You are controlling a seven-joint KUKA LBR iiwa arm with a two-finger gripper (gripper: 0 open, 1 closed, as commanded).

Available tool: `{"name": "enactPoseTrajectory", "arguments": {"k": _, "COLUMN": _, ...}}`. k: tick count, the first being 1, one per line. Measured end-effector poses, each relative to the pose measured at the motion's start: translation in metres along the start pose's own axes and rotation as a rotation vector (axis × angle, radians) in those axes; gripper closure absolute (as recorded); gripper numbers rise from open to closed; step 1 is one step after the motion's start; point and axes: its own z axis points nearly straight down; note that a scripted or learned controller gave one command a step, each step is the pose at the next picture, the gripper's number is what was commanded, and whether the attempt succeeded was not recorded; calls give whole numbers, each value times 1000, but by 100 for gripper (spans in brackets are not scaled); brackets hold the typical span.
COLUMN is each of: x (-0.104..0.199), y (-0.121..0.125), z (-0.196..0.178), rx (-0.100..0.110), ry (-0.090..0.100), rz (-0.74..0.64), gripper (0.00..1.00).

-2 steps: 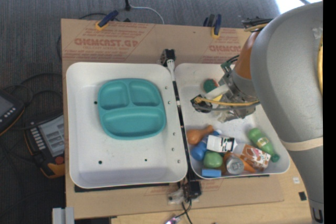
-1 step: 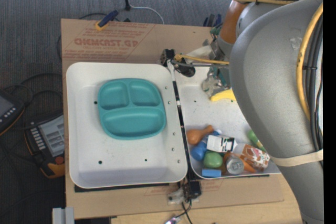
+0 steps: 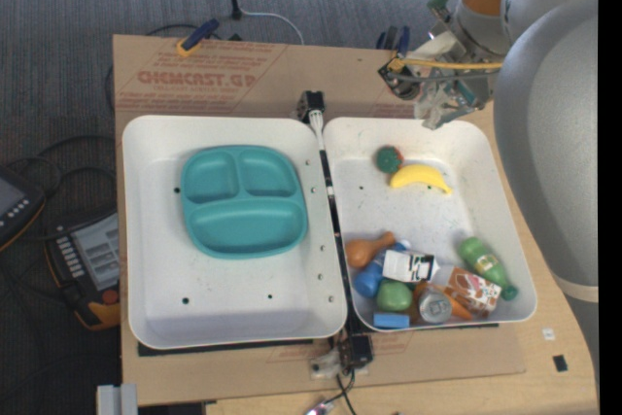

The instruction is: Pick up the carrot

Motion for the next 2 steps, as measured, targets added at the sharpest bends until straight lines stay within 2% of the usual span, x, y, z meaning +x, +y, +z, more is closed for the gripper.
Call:
{"name": "enactPoseTrajectory", "arguments": {"k": 1, "x": 8, "y": -12, "z": 101, "rx": 3, "ry": -3, "rz": 198, "gripper": 100}}
{"name": "enactPoseTrajectory", "arguments": {"k": 2, "x": 8, "y": -12, "z": 91, "rx": 4, "ry": -3, "rz": 197, "gripper": 100}}
